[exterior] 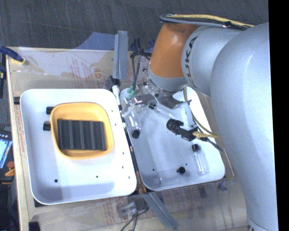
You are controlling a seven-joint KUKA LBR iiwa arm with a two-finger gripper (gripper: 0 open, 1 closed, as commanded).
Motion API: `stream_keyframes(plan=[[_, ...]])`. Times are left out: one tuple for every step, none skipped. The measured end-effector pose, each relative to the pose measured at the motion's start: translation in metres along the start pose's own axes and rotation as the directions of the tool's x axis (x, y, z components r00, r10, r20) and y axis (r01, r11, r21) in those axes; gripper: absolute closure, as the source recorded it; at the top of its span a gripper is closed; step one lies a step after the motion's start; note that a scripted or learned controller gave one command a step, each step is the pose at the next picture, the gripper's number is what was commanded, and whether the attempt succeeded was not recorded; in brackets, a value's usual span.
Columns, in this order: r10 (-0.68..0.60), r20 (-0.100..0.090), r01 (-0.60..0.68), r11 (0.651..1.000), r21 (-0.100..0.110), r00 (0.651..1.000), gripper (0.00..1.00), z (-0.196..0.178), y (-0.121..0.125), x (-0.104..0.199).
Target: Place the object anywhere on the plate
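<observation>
Over the right bin point(214, 174) the gripper point(134, 106) sits low at its far-left corner, arm bent in from the right; can't tell how it's set. Left bin point(66, 190) has the yellow plate point(82, 110). Small clear bottle point(200, 162) lies near-right.
</observation>
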State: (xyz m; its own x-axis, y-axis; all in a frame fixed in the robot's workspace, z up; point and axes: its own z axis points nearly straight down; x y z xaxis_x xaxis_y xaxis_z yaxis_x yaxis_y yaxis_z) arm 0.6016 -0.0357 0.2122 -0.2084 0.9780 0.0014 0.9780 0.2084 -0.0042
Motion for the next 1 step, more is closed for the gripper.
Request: stream_keyframes(plan=[[0.0, 0.0, 0.0, 1.0, 0.0, 1.0, 0.0, -0.0002, 0.0001, 0.0]])
